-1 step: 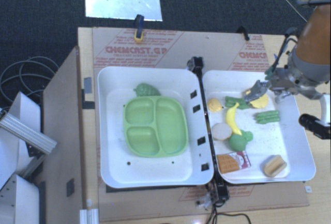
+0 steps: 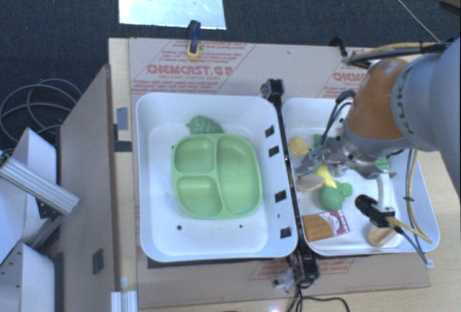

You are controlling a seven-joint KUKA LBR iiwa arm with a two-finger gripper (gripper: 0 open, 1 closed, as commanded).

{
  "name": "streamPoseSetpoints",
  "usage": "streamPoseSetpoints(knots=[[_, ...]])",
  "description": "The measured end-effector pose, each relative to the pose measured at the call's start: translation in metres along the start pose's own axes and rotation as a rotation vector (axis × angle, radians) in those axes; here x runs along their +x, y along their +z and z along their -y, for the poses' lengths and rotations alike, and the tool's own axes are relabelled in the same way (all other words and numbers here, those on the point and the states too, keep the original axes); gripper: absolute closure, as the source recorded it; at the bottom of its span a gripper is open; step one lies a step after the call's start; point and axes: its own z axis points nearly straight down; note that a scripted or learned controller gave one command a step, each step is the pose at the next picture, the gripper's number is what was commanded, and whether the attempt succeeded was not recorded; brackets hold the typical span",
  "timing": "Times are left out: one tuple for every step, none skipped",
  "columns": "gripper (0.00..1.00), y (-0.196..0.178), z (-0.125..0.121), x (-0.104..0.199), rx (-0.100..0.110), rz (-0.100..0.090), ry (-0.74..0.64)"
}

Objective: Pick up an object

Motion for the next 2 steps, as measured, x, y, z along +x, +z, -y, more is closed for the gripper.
streamPoseSetpoints(knots=[[1.00,-0.020,-0.004,-0.003,-0.015,0.003,0.004],[1.00,-0.104,0.013,0.065,-0.021,0.000,-0.005]])
